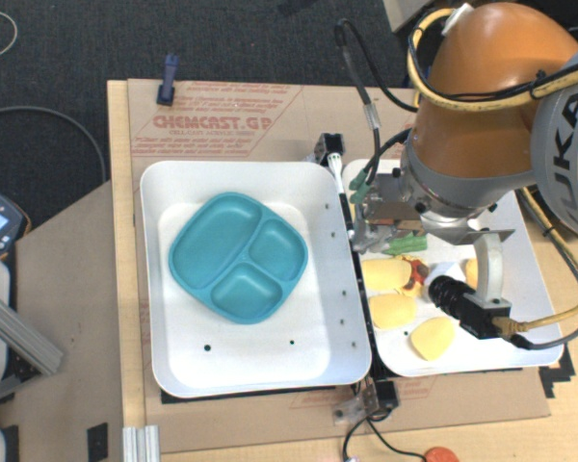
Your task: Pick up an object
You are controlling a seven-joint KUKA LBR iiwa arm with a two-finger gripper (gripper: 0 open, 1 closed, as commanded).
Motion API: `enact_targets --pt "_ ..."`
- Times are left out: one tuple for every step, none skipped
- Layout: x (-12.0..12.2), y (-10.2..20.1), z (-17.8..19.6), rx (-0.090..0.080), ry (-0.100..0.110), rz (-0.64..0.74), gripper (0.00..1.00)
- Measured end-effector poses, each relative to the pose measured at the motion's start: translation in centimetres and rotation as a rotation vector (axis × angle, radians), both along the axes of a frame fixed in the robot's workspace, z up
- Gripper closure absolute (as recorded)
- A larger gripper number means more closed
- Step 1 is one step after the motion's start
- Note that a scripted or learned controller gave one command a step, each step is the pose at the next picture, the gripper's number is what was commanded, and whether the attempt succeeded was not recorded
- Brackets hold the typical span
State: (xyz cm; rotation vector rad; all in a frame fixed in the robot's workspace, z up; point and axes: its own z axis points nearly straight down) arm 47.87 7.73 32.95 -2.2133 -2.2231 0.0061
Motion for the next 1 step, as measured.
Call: enact_targets --pt "0.15 2.8 9.52 0.003 -0.018 0.0 1.0"
